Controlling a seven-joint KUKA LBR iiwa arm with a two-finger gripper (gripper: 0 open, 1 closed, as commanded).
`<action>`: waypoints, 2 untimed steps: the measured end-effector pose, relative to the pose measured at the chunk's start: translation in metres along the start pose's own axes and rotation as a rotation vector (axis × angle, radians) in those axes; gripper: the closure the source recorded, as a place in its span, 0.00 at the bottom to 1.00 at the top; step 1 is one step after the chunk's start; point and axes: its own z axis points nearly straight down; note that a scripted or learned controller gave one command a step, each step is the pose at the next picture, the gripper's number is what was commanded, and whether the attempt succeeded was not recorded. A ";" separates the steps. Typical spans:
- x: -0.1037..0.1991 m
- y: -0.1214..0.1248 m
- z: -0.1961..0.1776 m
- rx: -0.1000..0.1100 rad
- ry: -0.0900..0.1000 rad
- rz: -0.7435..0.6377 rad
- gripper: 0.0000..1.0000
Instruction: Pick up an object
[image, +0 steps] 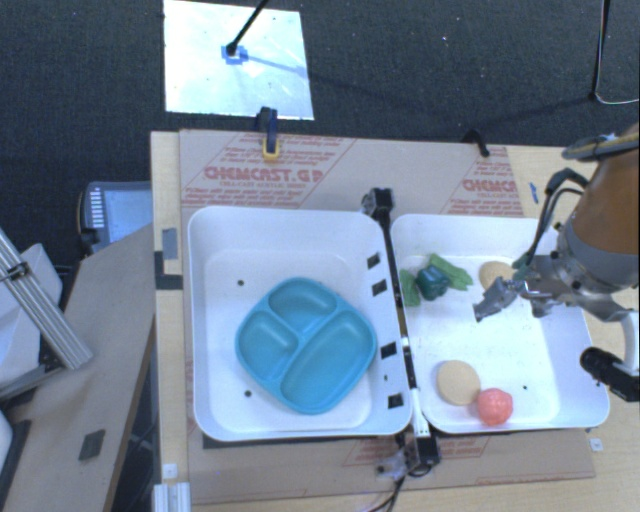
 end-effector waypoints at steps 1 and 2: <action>0.000 0.002 -0.004 -0.009 -0.001 -0.002 0.00; 0.003 0.005 0.058 -0.003 0.000 -0.001 0.00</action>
